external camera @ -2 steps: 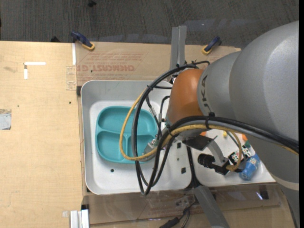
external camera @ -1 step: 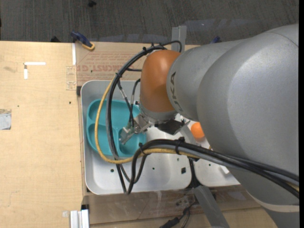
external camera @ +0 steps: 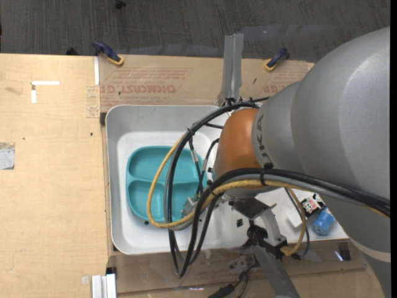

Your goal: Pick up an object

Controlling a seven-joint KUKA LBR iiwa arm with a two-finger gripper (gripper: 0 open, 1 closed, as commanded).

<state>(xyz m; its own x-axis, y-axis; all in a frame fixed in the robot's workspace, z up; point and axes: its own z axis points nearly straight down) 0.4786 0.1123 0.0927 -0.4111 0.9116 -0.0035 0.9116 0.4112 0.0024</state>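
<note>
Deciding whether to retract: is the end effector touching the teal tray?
Cannot tell. In the camera view the arm and its cables cover the teal tray where contact would be.

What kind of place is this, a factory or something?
More likely a robotics lab or test bench: a grey robot arm trailing loose cables reaches over a white bin holding a teal tray, and clamps pin cardboard to the bench.

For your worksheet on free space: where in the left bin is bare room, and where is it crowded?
Bare white floor runs between the teal tray and the bin's left and top walls. The right side is crowded by the arm and its cables.
</note>
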